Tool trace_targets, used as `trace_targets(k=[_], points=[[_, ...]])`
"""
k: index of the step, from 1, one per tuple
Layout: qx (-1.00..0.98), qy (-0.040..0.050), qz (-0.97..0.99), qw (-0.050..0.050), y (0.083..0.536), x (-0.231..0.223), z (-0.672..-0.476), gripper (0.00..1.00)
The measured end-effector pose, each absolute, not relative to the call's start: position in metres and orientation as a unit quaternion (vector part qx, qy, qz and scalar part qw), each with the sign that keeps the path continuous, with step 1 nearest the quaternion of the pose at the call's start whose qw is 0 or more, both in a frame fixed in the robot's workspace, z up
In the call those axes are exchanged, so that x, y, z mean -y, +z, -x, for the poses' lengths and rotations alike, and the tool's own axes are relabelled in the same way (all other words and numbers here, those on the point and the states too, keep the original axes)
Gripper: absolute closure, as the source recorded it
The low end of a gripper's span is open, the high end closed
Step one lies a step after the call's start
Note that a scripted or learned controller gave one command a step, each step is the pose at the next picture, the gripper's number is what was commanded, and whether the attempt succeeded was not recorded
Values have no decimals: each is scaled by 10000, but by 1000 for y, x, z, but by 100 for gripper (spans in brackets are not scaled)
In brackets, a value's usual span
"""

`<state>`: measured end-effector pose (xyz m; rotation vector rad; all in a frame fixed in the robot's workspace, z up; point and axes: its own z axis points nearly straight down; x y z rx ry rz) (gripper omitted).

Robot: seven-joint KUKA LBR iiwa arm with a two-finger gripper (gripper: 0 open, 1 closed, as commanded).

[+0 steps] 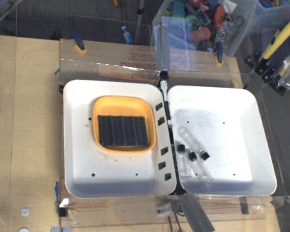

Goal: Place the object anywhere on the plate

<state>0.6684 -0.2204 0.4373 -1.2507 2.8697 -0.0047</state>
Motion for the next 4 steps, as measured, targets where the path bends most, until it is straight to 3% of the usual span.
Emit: trace_targets(k=[3, 4], points=[[-6167, -15, 7872, 38, 436, 221, -668, 100], [-4341, -14, 9009, 31, 435, 211, -668, 100]])
